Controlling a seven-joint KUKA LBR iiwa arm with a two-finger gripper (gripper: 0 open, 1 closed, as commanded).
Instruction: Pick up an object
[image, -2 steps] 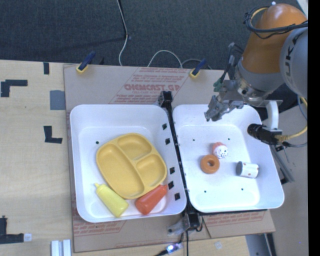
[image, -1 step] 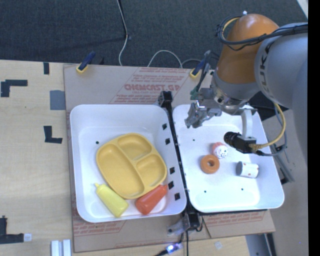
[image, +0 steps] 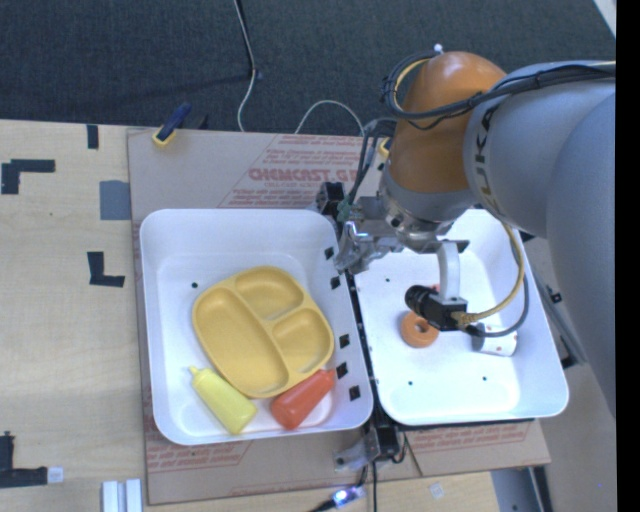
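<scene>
While I can't tell how wide my gripper (image: 348, 248) stands, the orange ring (image: 420, 334) near it looks light and soft, so I'd pinch one rim.

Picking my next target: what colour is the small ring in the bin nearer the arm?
Orange; the ring shows best in the camera view.

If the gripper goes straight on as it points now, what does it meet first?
Likely the left rim of the right bin, where both bins meet; the gripper points down over it. Depth is unclear. The orange ring lies aside.
</scene>
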